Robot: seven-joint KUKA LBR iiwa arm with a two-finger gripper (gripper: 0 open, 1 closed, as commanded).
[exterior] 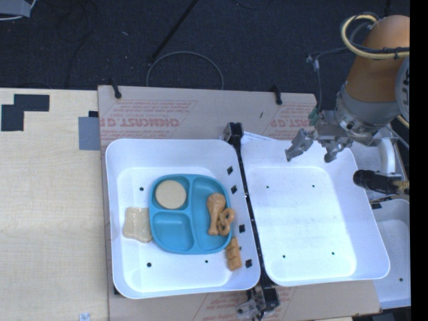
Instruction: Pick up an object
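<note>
Now, gripper (313, 150): we see it open, holding nothing, above the right bin's (314, 273) far edge.
Objects: in the left bin (127, 159), a blue tray (177, 236) with a round biscuit (170, 194) and pretzel (220, 214); bread slice (137, 225) and a small brown piece (233, 254) beside it.
Handling: we judge the pretzel light, stiff, brittle; take it across its middle.
Writing: red print on the cardboard (147, 118), mirrored; we cannot read it.

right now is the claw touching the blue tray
Apart. The camera view shows the claw hanging over the far edge of the right bin, while the blue tray lies in the left bin, across the divider.
</note>
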